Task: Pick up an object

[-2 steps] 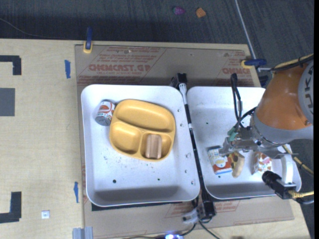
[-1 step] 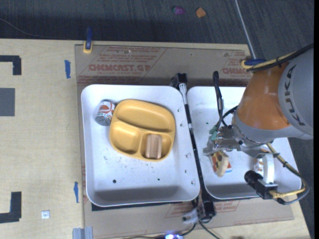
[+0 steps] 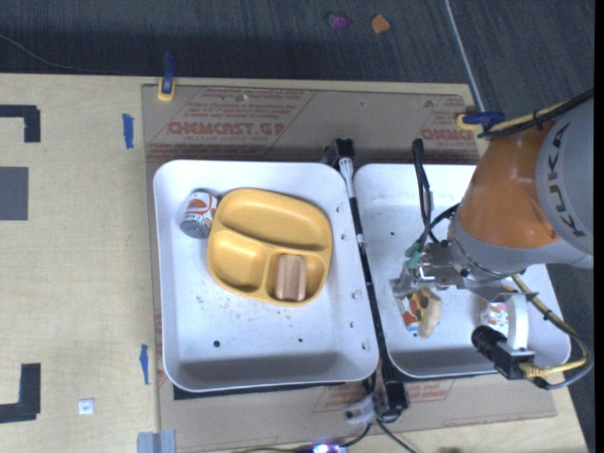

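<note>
My end effector point(image 3: 421, 276) hangs low in the right bin point(image 3: 396, 192); whether it's open or closed, I can't tell. A pale object point(image 3: 425, 317) lies just at its six o'clock, long axis running roughly twelve to six.

Down the left of the frame runs the pale worktop point(image 3: 75, 281), with black tape marks near its left edge. A brown cardboard sheet point(image 3: 226, 121) with red lettering (partly legible, something like "CHEMCAST") lies under both bins, held at its upper left corner by a yellow-and-blue clamp point(image 3: 167, 75) and at the upper right by another clamp point(image 3: 479, 119). Blue tape strips point(image 3: 127, 130) sit along the sheet's left side. Up top, dark carpeted floor point(image 3: 236, 17), with a small purple scrap point(image 3: 338, 21) and an orange scrap point(image 3: 379, 25) just beside it.
</note>
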